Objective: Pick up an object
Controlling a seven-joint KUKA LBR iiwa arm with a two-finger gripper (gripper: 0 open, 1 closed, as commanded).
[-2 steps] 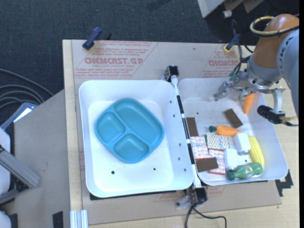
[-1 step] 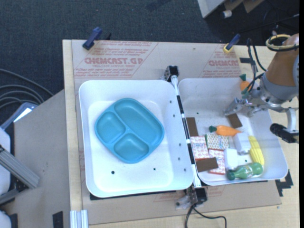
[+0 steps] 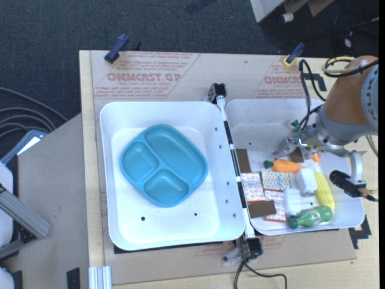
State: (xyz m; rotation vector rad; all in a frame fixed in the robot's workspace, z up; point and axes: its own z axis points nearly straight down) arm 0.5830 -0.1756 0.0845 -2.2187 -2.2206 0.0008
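My gripper hangs low just above the orange carrot in the right bin; whether it's clamped or apart, I cannot tell. Nothing's lifted yet — the pick remains.

Two shallow white bins sit side by side on one worktop: a left bin and a right bin. The left bin holds one blue divided plate with three compartments. The right bin holds several small items: one orange carrot, one yellow corn cob, one green bottle, one white block, two patterned packets and two brown slabs. Two clamps grip the worktop's far edge: one blue clamp, one blue-and-yellow clamp.
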